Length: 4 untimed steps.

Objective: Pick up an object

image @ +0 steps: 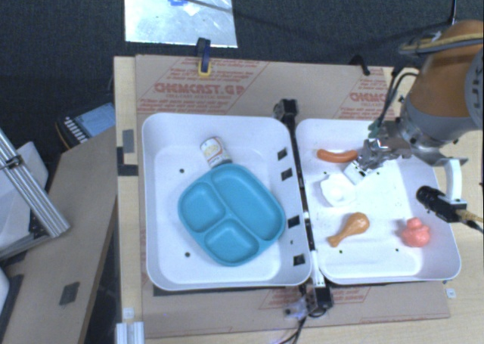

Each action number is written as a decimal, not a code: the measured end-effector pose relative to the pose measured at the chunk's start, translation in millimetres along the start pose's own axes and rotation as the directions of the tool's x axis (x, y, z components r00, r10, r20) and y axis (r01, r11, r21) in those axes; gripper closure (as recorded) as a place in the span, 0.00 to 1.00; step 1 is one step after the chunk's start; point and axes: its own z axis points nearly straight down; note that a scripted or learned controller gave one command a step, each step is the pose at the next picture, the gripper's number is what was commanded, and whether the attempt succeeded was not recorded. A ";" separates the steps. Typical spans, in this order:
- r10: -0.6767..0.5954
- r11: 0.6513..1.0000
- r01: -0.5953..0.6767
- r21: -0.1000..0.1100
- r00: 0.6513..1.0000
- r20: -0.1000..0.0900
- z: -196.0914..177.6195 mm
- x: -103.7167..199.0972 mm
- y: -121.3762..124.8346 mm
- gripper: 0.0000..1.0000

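Note:
In the right bin point(435, 267) lie an orange sausage point(336, 156), a white lump point(334, 188), a tan toy drumstick point(349, 227) and a pink toy point(415, 233). My gripper point(368, 159) hangs low over the back of this bin, just right of the sausage's end and above the white lump. A small white piece point(354, 175) sits right under its tip. The left bin point(162, 184) holds a blue divided plate point(230, 214) and a small white jar point(215, 151) lying beside the plate's far edge.
A black divider with clips point(297, 184) runs between the two bins. Both bins rest on a cardboard sheet point(227, 85). A shiny metal plate point(180, 2) lies beyond the bench at the back left.

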 end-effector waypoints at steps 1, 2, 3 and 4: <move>0.000 1.000 0.000 0.005 1.000 -0.001 4.3 0.1 0.9 1.00; -0.005 1.000 0.005 0.007 1.000 -0.003 4.3 50.3 0.1 1.00; -0.006 1.000 0.006 0.006 1.000 -0.004 -4.2 103.3 -4.4 1.00; -0.004 1.000 0.004 0.008 1.000 -0.003 -6.6 144.2 -25.3 1.00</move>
